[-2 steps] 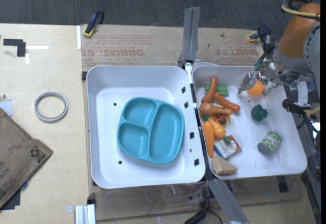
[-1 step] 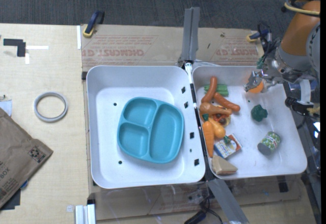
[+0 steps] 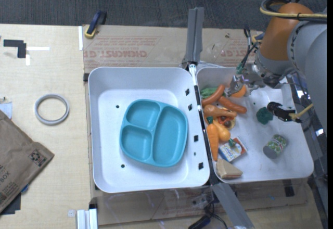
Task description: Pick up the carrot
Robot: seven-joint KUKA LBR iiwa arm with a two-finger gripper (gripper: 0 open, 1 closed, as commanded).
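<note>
Orange tapered carrot (image 3: 213,139) lies at right white bin's (image 3: 296,168) left wall among crowded toy food | grey two-finger gripper (image 3: 240,83) hovers near bin's top; spread or pressed, cannot tell | advice: descend vertically, straddle carrot's width, avoid neighbours

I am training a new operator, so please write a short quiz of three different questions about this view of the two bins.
1. True or false: the blue divided plate lies in the left bin.
2. Which thing lies nearest the front edge of the right bin? A) sandwich wedge B) dark green round piece C) small can
3. Fill in: the carrot lies along the right bin's ____ wall, apart from the gripper.

Key: 1 true; 2 A; 3 left.
</note>
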